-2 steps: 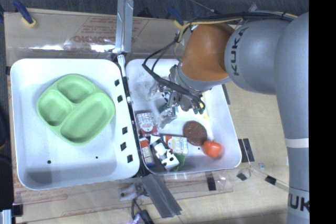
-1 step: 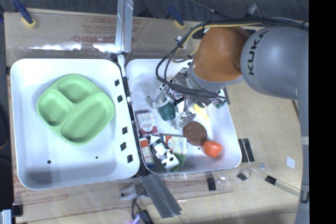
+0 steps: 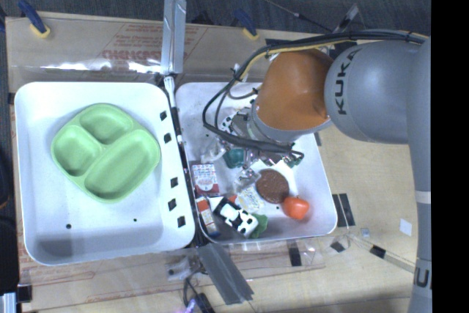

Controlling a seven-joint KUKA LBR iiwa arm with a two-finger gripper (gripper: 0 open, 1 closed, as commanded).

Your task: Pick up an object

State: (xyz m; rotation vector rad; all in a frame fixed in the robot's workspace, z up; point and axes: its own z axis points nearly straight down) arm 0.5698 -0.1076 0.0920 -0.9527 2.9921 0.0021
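In the right bin (image 3: 322, 194), gripper (image 3: 245, 157) above toys crowded along the front wall, finger state indiscernible.

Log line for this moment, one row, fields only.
arm: low over right bin | left bin: green divided plate | right bin: orange ball, brown disc, black-white toy | grasp: not visible

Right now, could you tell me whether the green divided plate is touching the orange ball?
Apart. The camera view shows the green divided plate in the left bin and the orange ball in the right bin, across the divider.
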